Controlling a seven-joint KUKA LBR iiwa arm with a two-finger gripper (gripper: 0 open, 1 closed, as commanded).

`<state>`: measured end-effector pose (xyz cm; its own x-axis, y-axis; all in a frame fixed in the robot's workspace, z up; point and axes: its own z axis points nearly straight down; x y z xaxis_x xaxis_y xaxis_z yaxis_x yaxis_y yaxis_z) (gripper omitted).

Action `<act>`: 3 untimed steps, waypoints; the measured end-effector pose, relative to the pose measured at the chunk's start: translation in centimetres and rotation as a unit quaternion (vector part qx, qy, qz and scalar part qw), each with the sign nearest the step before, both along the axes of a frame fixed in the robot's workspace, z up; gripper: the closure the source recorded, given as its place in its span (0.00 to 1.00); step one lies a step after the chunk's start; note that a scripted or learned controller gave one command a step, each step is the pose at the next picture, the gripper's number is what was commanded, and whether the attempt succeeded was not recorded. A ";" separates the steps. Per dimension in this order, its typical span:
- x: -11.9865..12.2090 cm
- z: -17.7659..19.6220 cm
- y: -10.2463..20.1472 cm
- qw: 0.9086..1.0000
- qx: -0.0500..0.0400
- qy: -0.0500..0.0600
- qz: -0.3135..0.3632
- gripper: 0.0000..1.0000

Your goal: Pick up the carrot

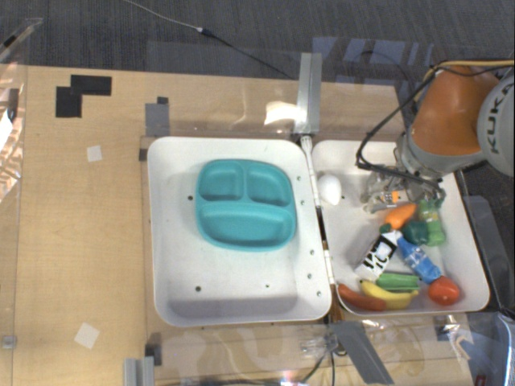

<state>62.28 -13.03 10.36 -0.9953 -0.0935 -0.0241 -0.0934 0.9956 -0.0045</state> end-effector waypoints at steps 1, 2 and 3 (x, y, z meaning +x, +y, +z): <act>0.0 -0.1 0.0 1.000 0.000 0.001 0.000 0.00; 0.3 1.3 0.0 1.000 -0.001 -0.005 0.001 1.00; 0.3 1.3 0.1 1.000 0.000 -0.005 0.001 0.00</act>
<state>62.54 -12.97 11.62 -0.9949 -0.0956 -0.0333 -0.0954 0.9954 -0.0062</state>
